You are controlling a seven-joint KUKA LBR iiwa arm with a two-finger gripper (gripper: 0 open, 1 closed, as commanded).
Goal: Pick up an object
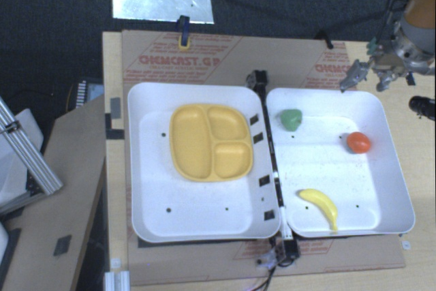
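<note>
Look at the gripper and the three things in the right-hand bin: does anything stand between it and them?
Nothing visible does. The gripper hangs open above the far right corner of the right bin. The orange ball, the green object and the banana lie apart on the bin's floor, uncovered.

- A small green object (291,119) with a rounded, lumpy shape lies in the right bin (388,146), near its far left corner.
- A small orange-red round object (358,142) lies near that bin's right wall, well apart from the green one.
- A yellow banana (320,206), curved, lies near the bin's near edge, slanting from upper left to lower right.
</note>
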